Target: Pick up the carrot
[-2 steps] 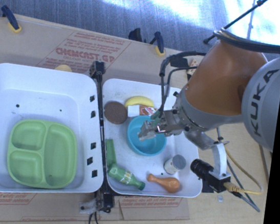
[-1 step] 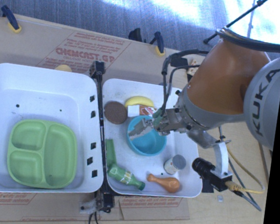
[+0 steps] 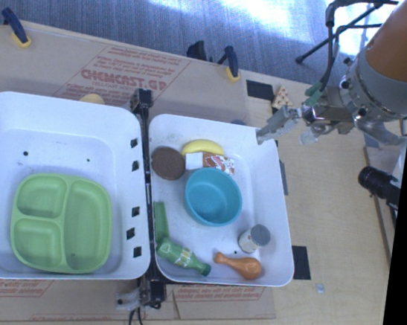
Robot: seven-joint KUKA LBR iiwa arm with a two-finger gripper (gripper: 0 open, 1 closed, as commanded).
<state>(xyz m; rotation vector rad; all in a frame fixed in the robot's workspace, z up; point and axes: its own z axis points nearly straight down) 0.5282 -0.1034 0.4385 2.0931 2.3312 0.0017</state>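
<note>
Judging the risks first: the carrot [image 3: 238,263] lay crowded in the right bin [image 3: 277,198], so a descent slightly off line could have closed on a neighbour instead. Taking the blue bowl [image 3: 213,197] as landmark, the carrot sat below it and a little right, near the bin's lower wall. A small grey-and-white can [image 3: 254,238] stood just beside the carrot's thick end, between it and the bowl; that was the likeliest wrong catch. A green bottle [image 3: 183,256] lay below-left of the bowl, its cap end close to the carrot's thin tip. The carrot's tapered, rounded form looked apt to roll or squirt out of a pinch near the tip, and the wall close by could have blocked a finger.

The gripper [image 3: 274,128] hovered above-right of the bowl, over the bin's upper right rim, carrying nothing; how wide it stood I could not tell. The carrot was well apart from it, on the bowl's opposite side, so nearly the whole bin depth remained to cross
</note>
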